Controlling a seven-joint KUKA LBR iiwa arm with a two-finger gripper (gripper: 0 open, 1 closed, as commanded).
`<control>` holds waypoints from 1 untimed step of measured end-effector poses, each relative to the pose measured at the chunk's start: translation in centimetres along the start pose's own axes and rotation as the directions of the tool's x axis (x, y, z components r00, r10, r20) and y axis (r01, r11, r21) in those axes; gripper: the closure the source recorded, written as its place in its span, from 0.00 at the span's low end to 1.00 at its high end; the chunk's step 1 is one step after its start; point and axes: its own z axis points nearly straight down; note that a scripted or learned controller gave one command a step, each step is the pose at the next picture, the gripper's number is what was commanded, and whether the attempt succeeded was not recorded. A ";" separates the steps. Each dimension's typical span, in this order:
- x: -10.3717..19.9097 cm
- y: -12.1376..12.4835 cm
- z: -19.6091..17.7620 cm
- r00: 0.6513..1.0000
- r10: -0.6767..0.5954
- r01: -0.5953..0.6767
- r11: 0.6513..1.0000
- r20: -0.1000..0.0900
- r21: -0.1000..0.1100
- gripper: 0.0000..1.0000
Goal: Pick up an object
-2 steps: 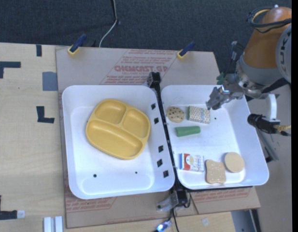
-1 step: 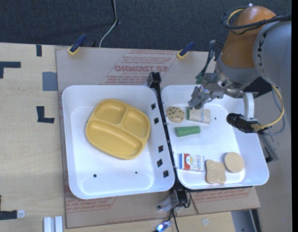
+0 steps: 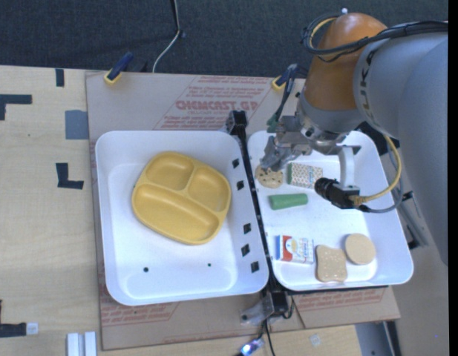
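Arm's down in the right bin [image 3: 392, 273], claw [image 3: 275, 163] hovering right over a round speckled cookie [image 3: 269, 177] w/ a green block [image 3: 288, 200] just beside it. Can't tell the claw's state tbh. Yellow tray [image 3: 182, 196] sits in the left bin [image 3: 113, 221].

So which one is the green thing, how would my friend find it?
Look in the right bin, the one the arm reaches into. Near its middle, just below the round speckled cookie under the hand, lies the green block. It is the sole green, stick-shaped item there.
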 end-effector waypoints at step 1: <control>5.0 -0.4 0.7 1.000 0.000 0.000 1.000 0.001 0.000 1.00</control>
